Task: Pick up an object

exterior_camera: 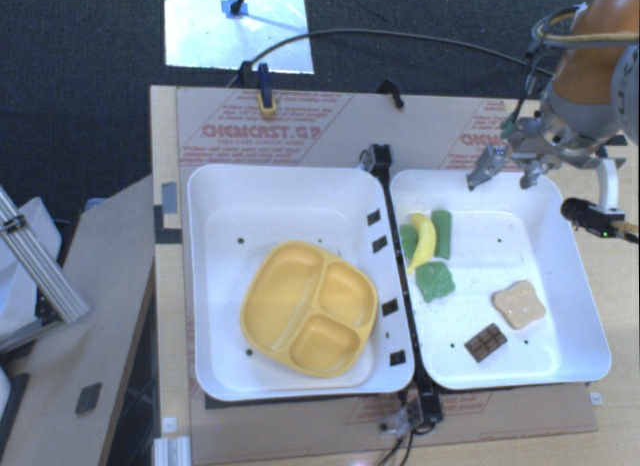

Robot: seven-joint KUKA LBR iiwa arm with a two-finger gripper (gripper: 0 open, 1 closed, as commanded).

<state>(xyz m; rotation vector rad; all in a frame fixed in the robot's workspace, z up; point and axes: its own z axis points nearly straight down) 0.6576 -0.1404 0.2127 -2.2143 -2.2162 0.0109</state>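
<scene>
Bench [300, 114]: tan board with red lettering, filling the middle of the frame, dark floor beyond it along the top.

Left bin [215, 204]: shallow, white, centre-left of the frame. Holds one yellow tray [308, 308] with three compartments, lying flat in the lower middle of the bin.

Right bin [580, 304]: shallow, white, centre-right, edge to edge with the left bin; black clips [380, 244] spaced along the shared rim.

Contents of right bin:
- Banana [424, 238], yellow, toward the upper left of the bin, lying roughly top to bottom.
- Green pieces [441, 232], one on each side of the banana, touching it or just beside it; cannot tell which.
- Green lump [434, 280], just below the banana, shape unclear.
- Toast slice [519, 304], pale tan, lower right of the bin, well apart from the green items.
- Chocolate bar [486, 343], dark brown with a grid of squares, just below and left of the toast, not touching it.

Arm [595, 49]: grey with orange band, upper right of the frame. Claw [507, 169] above the top rim of the right bin, fingers spread apart, released, nothing between them; well apart from every item in the bin.

Other: bright square sheet [237, 12] on the floor, top left; slanted metal rail [38, 259] at the left edge.
</scene>
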